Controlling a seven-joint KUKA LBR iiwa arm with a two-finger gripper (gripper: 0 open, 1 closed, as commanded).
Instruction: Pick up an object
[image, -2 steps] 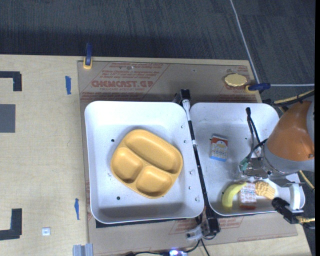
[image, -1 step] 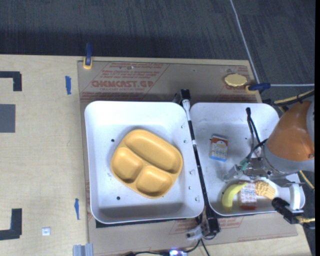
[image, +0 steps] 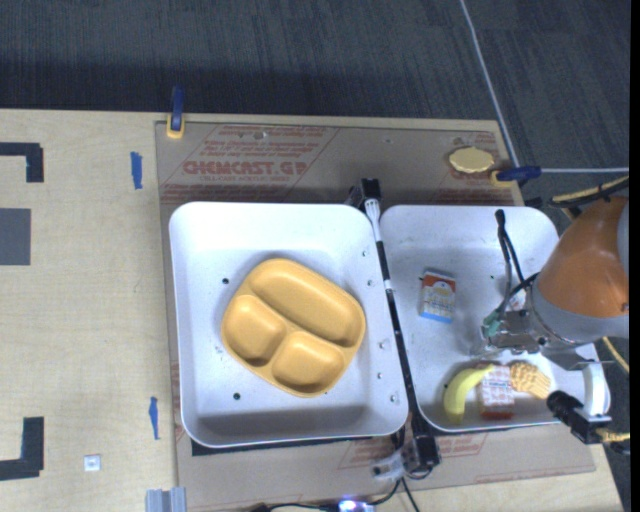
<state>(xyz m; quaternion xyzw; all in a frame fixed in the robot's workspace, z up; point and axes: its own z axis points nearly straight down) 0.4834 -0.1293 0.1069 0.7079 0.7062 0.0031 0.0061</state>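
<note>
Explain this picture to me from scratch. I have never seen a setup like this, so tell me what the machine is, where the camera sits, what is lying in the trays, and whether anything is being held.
This is one fixed camera above a workbench, looking down at a slant. Two shallow white bins sit side by side. The left bin holds a yellow divided tray with three compartments. The right bin holds a small carton, a banana, a flat packet and a waffle-like piece, the last three clustered near its front edge.

The grey machine with an orange band coming in from the right is a robot arm. Its job is to pick up an object. Its gripper is low over the right bin, just above that cluster. From this angle I cannot tell whether it holds anything.
</note>
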